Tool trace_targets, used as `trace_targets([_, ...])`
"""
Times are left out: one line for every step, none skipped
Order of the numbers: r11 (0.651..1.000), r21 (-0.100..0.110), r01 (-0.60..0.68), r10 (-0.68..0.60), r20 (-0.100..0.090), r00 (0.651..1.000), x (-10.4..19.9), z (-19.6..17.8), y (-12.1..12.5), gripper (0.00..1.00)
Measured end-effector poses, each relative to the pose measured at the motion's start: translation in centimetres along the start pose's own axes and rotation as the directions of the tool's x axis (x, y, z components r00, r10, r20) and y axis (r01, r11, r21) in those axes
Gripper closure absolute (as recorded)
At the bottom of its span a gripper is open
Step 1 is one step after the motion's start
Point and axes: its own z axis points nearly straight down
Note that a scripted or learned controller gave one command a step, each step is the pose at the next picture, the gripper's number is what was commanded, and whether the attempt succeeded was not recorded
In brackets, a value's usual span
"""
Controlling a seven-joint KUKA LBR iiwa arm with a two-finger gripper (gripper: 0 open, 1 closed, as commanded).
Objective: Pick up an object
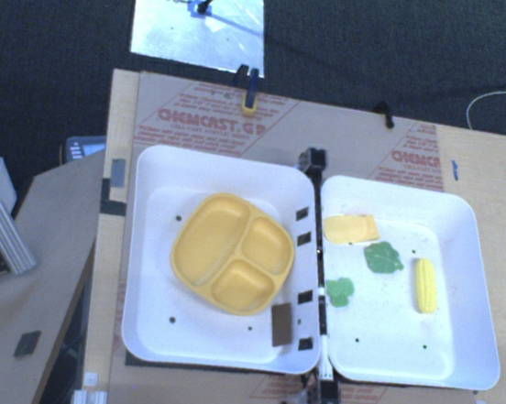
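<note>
How far the claw is open, and whether it has hold of anything, cannot be told, so places are given by the bins and by the neighbouring things.

Nearest the camera, the left bin (140,320) holds a small brown card (281,324) lying flat by its right wall, its long axis running near to far. Just beyond it sits a yellow divided plate (232,254), turned at a slant, with one large compartment on its far-left side and two smaller ones towards the right.

In the right bin (469,354), the nearest piece is a small green lump (339,291), close to the wall shared by the two bins. To its right, well apart, lies a yellow corn cob (425,285). Its long axis runs near to far, with the far end leaning slightly left. A second green lump (382,257), somewhat larger, lies between the cob and the shared wall, a little farther back. Farthest in this bin is a flat pale-yellow slab (350,229), just beside the shared wall. Its long axis runs left to right, with the right end tipped slightly away. None of these four pieces touches another.

Both bins rest on a cardboard sheet (208,121) with red lettering, which lies on the counter (490,154). At the sheet's far edge stands a yellow and blue clamp (248,103). Beyond the counter, a silvery panel (202,14) lies on the dark floor.
</note>
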Motion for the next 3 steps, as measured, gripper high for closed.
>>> trace_targets([1.000, 0.023, 0.012, -0.012, -0.010, 1.000, 12.4, 23.5, 1.6, 1.00])
trace_targets([1.000, 0.010, 0.002, -0.002, -0.005, 1.000, 12.5, 23.1, -1.4, 1.00])
trace_targets([1.000, -0.002, 0.010, -0.010, -0.007, 1.000, 17.7, 15.4, 2.5, 1.00])
